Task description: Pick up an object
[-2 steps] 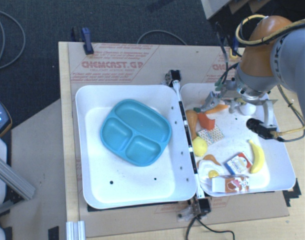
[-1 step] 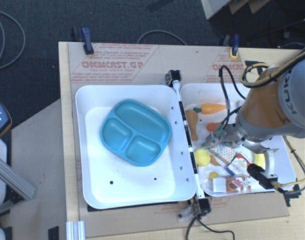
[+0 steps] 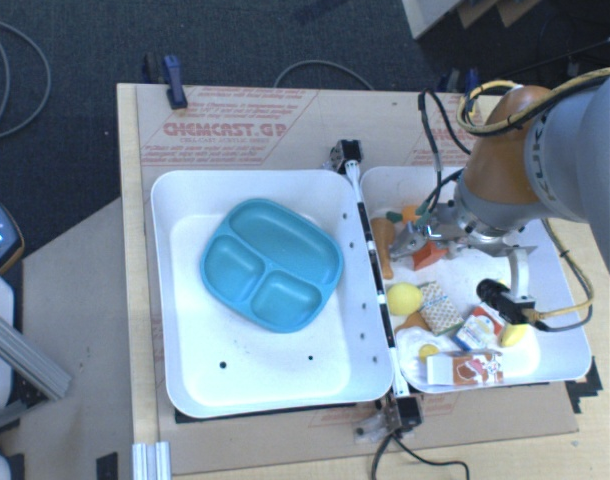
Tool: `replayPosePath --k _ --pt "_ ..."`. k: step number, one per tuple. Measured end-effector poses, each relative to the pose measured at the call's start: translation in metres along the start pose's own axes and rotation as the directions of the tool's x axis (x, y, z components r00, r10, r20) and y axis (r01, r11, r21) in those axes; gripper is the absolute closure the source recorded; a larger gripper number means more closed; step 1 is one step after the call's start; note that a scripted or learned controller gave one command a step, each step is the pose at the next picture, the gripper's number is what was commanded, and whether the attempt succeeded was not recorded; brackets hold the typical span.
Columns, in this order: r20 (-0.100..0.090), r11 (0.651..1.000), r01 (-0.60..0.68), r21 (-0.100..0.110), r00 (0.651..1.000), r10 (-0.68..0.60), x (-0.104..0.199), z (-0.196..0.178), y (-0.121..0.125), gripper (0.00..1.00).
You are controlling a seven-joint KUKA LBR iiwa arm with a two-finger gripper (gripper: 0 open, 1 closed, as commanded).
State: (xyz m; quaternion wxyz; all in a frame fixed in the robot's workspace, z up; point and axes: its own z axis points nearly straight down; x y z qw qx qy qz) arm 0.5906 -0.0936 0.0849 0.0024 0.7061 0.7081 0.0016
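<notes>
My gripper [image 3: 421,233] hangs low over the back left part of the right bin [image 3: 560,268], under the arm's orange band [image 3: 500,158]. A red-orange block [image 3: 428,256] lies right below it, and whether they touch is unclear. A brown piece [image 3: 383,240] rests against the bin's left wall beside the gripper. Toward the front lie a yellow lemon [image 3: 405,297], a patterned packet [image 3: 441,312] and a white and red box [image 3: 463,370]. A small yellow item [image 3: 514,335] sits at the front right.
The left bin [image 3: 185,368] holds a blue divided plate [image 3: 272,264]. A black fitting with a cable [image 3: 502,300] hangs off the arm over the right bin. Cables loop behind the arm at the back.
</notes>
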Motion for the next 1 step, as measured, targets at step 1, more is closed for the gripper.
replayPosePath --k 1 --pt "0.001 1.000 -0.003 -0.001 1.000 0.003 -0.0013 -0.0118 -0.0012 1.00"
